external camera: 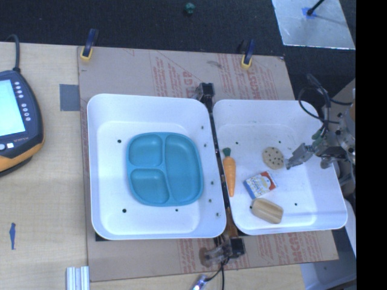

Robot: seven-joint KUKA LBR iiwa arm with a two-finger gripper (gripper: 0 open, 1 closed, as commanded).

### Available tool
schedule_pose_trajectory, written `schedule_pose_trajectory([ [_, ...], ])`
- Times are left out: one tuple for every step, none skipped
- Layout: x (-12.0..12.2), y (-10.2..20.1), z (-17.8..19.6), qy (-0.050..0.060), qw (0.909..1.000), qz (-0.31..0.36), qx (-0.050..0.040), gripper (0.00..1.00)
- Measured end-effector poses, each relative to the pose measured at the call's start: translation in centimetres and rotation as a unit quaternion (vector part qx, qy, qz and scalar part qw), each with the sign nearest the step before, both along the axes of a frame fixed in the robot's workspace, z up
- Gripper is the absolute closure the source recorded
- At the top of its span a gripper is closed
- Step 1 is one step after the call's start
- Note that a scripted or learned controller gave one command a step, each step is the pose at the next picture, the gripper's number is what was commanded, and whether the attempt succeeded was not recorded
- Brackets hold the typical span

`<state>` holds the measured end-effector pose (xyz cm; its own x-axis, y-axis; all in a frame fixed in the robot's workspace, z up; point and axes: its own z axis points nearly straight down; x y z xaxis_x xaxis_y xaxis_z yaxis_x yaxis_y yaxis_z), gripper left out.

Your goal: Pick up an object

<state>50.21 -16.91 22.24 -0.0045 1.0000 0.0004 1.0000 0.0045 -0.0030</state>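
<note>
1. The right bin (pixel 302 219) holds four small things: a toy carrot (pixel 229 173) against its left wall, a round tan cookie (pixel 273 157) with dark spots, a small blue, white and red packet (pixel 260 184) lying tilted near the middle, and a tan bread-like block (pixel 267 211) just below the packet.
2. The packet's print is too small to read.
3. The claw (pixel 299 157) sits low over the right bin's right part, just beside the cookie and apart from it; whether its fingers are apart or together cannot be told, and nothing shows between them.
4. The arm behind it is cut off at the right edge, with dark cables looping above.
5. The left bin (pixel 109 222) holds a blue three-compartment plate (pixel 164 168) with nothing in its compartments.
6. Both bins rest on cardboard (pixel 151 71) printed with faint red lettering, illegible here, clipped to the wooden counter (pixel 42 222).
7. A handheld control pendant (pixel 15 122) lies at the left, partly cut off.
</note>
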Motion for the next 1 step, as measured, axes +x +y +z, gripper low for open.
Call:
schedule_pose_trajectory([
  [5.97, 2.51, -8.97, 0.001, 1.0000, 0.001, -0.0005, 0.00],
])
